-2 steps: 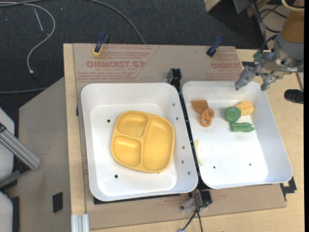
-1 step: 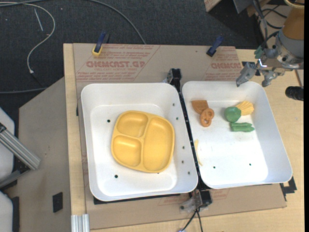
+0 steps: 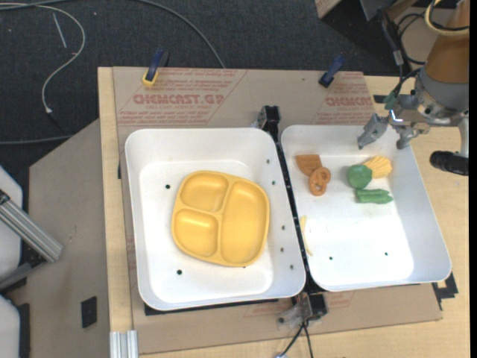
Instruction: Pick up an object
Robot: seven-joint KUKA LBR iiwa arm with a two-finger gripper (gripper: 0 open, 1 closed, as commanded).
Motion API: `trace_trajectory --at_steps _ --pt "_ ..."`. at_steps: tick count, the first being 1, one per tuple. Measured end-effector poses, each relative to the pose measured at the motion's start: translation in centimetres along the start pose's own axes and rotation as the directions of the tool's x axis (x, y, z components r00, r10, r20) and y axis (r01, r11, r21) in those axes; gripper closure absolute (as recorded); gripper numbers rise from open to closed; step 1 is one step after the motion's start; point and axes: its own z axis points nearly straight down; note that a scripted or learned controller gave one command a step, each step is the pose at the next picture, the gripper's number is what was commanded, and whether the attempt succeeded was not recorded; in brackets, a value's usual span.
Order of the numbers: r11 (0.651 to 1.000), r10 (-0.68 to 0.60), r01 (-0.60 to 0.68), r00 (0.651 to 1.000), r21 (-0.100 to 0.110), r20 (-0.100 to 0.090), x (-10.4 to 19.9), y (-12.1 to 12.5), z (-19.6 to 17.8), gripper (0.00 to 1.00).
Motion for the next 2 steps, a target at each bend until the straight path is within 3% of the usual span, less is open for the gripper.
trace_trajectory --at_steps 2 --pt "1.000 -0.002 0.002 1.000 -0.007 0.003 -0.2 0.1 9.2 0.00"
